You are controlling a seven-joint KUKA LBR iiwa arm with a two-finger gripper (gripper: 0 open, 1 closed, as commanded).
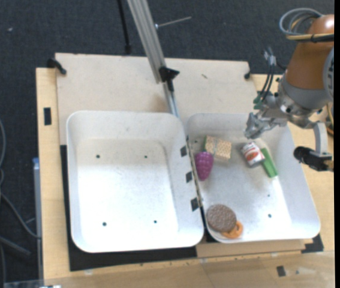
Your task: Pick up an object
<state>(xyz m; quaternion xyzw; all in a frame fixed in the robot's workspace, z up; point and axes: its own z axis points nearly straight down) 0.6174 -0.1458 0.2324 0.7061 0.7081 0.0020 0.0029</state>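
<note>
**Pincer poised over right bin**

Nearest the camera, a brown disc (220, 217) is seen on an orange piece (235, 231) at the front of the right bin (295, 185). Farther back lie a purple item (203, 164), a tan block (218, 147), a red-and-white can (252, 154) and a green stick (269, 163) touching it. The left bin (128, 179) sits beside it on the desk (110, 83). The pincer (255, 129) is held just above the can; whether it is open or closed cannot be told. A straight descent onto the can is advised, with the stick kept outside the grip, since a skewed approach would likely push both aside
</note>
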